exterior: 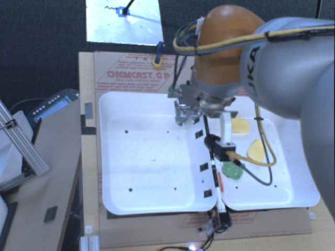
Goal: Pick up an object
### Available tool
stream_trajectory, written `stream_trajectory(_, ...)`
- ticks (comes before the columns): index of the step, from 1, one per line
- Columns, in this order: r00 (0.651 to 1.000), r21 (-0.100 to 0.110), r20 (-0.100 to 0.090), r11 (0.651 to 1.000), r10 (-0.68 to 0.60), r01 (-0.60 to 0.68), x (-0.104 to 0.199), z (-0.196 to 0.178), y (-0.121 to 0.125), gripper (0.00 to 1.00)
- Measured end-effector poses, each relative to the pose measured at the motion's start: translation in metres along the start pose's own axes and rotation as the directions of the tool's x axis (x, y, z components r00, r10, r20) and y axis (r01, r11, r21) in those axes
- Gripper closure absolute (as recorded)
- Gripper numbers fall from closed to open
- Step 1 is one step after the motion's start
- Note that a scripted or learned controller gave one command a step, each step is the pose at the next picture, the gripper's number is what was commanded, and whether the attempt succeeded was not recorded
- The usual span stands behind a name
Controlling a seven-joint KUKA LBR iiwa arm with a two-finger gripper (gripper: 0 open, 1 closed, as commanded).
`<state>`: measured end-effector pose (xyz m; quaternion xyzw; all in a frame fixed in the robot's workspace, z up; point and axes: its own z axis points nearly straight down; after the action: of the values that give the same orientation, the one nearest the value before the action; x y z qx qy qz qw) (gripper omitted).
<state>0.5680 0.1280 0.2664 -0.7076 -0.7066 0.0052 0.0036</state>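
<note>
I see the grey metal gripper (pixel 185 113) over the inner rim of the left shallow white bin (pixel 141 192), too blurred to tell its opening or load, while a lumpy green object (pixel 232 170), a pale yellow rounded piece (pixel 256 151) and what seems a yellow slab (pixel 240 125) half hidden by the arm lie in the right shallow white bin (pixel 285 195).

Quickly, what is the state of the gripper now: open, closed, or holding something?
Gripper: cannot be told from this view; it hangs over the far inner edge of the left bin.
</note>
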Motion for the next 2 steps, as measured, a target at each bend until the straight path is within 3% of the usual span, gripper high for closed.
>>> stream_trajectory(1,1.000,-0.028,-0.008,1.000,-0.011,0.011,0.065,-0.108,0.054,1.00)
stream_trajectory(2,1.000,-0.020,-0.004,1.000,-0.006,0.006,0.064,-0.134,0.101,1.00)
